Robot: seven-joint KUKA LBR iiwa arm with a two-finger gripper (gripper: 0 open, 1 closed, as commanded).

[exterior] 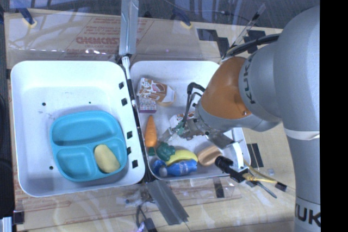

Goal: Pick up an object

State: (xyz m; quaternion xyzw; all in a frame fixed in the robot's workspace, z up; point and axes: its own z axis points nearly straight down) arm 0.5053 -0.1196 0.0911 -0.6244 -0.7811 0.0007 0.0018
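Camera view. Arm reaches in from the right; orange band and wrist hang over the right bin (pixel 163 65). Gripper (pixel 182 129) sits low among the clutter near the bin's middle. Whether it is spread or closed, or has anything in its grasp: cannot tell, the wrist hides most of it and the parts there are small and blurred.

Candidates for the pick, relative to the tool:
- carrot (pixel 150 132), just to its left, lying along the bin's left wall.
- snack packet (pixel 148 93), above and to its left, well apart from the rest.
- banana (pixel 181 157) below it, resting against a blue toy (pixel 175 168) and a green piece (pixel 165 150).
- bread-like roll (pixel 208 155), below and to its right.

Left bin (pixel 32 79), far left of the tool: blue divided tray (pixel 81 130) with a yellow lemon-like object (pixel 107 158) in its lower right compartment.

Risks, as judged:
- Items below the tool are packed touching; closing there could catch two at once or squeeze one out sideways.
- The carrot lies tight to the wall; a finger may strike the wall and miss.
- Rounded, smooth shapes could slip on lifting.
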